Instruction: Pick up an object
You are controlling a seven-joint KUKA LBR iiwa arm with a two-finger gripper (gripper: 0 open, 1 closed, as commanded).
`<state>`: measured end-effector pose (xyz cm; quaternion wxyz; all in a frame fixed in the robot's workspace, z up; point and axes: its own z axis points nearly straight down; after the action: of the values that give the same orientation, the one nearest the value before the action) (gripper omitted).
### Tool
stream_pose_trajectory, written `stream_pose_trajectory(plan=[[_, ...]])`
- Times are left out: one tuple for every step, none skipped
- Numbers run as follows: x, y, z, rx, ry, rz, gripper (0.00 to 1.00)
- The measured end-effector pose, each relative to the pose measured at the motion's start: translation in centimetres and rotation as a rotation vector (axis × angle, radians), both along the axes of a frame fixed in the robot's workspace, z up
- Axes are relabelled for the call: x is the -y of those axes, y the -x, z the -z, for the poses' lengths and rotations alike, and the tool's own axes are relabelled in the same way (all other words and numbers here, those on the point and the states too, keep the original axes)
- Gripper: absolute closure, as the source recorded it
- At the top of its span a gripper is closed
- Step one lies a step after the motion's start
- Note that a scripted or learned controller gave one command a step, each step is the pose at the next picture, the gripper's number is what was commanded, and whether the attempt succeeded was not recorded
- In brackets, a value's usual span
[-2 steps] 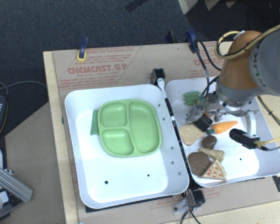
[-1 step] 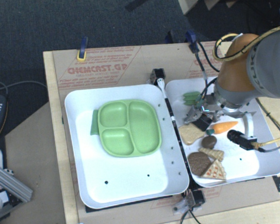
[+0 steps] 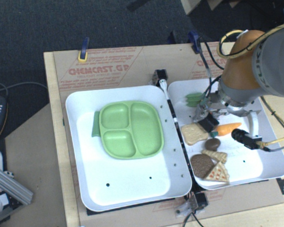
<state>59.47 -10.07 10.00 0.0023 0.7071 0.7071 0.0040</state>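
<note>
Pizza slice [image 3: 218,173] lies nearest the camera, at the front of the crowded right bin [image 3: 270,166]; gripper [image 3: 208,119] is low over that bin's middle.

Left to right: left bin [image 3: 86,155] bears a green tray [image 3: 131,128]; right bin holds bread [image 3: 194,133], a brown cookie [image 3: 202,164], a cracker [image 3: 217,156], a dark round piece [image 3: 213,144], a carrot [image 3: 228,128] and a green item [image 3: 195,99] at the back. Risk: the pieces lie touching or just beside each other, so a closing grasp may pinch two, or push bread or carrot aside and close on nothing. Gripper opening cannot be told, since the wrist hides it. Nothing is seen held.
</note>
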Motion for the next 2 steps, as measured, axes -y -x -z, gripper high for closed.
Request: stream_pose_trajectory(plan=[[0.1,-0.8,-6.2,-0.002,0.004,-0.001,1.00],[-0.5,-0.3,-12.1,-0.001,0.004,-0.002,1.00]])
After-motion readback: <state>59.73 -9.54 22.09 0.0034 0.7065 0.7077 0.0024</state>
